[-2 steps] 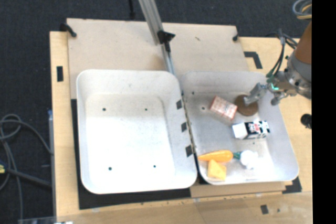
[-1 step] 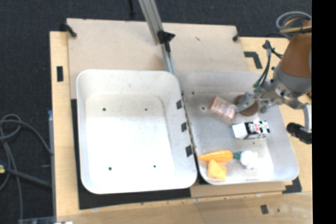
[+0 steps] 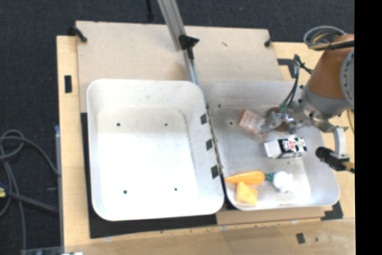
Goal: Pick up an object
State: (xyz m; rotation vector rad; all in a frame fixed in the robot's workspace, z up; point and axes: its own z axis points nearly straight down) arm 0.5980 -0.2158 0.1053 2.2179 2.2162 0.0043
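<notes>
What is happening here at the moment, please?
The grey and orange arm reaches into the right bin, with its gripper low beside a pinkish packet. A black and white box, an orange carrot-like piece, a yellow wedge and a white object lie in that bin.

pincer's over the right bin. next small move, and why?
Probably lower straight down onto the pink packet. The pincer sits right beside it in the right bin, with nothing visibly held. The black-and-white box, orange piece and white ball lie farther toward the near edge, so the packet looks like the closest target.
</notes>
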